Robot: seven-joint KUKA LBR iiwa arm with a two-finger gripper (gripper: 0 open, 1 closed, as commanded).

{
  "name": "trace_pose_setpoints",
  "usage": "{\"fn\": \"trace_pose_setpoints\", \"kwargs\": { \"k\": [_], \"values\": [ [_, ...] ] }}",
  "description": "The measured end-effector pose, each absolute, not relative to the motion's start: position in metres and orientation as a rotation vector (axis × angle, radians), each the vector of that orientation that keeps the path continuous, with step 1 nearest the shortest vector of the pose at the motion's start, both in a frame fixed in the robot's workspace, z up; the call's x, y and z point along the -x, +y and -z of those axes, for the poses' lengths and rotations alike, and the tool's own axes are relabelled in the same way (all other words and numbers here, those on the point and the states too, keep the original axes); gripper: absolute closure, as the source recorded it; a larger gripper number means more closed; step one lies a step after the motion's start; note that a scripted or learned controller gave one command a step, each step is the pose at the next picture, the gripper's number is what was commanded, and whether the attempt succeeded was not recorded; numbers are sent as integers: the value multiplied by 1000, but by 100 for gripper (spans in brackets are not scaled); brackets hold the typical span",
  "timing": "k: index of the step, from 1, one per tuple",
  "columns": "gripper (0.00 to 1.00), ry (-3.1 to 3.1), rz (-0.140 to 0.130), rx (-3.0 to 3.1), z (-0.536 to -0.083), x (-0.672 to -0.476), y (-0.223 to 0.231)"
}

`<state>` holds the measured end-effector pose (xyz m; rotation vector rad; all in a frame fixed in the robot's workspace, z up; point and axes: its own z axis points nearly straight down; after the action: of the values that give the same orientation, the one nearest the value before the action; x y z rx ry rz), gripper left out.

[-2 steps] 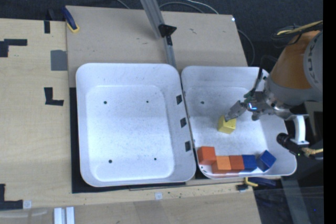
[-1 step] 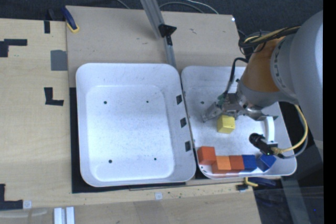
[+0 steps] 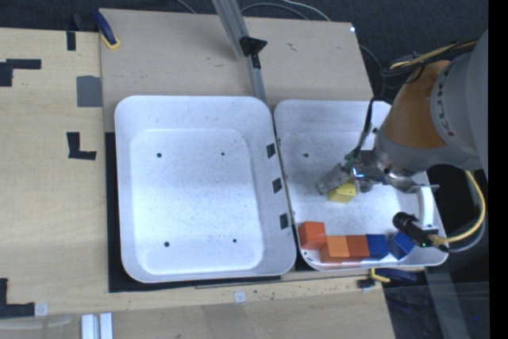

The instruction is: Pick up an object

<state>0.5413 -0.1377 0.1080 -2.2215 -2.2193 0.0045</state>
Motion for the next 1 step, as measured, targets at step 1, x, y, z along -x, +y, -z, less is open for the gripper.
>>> {"fn": "trace_pose_setpoints", "kwargs": {
  "k": [1],
  "values": [
    [100,-2221,-5,2217,-116,-542,-136]
  ]
}}
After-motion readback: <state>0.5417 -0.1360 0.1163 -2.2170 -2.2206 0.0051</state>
